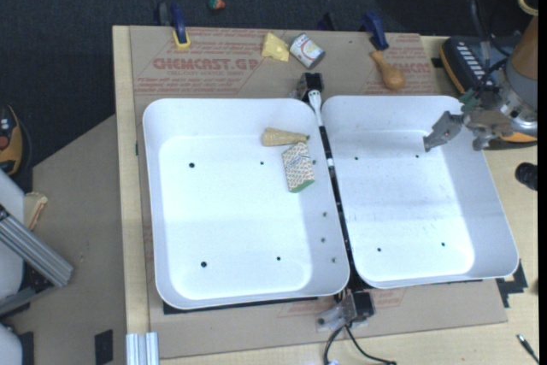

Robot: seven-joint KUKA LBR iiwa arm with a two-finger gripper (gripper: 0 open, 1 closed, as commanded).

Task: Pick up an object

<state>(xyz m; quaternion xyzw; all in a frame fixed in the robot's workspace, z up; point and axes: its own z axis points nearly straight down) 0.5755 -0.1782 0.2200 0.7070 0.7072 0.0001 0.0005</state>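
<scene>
Claw (438, 135) over right bin (479, 256), patterned pouch (297, 166) well apart, left bin (171, 261)

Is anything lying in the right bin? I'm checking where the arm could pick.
No: the right bin shows bare white floor, while the two small objects lie in the left bin.

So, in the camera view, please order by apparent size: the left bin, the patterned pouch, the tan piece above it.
1. left bin, clearly largest.
2. patterned pouch.
3. tan piece, only slightly smaller than the pouch; these two look close.
</scene>
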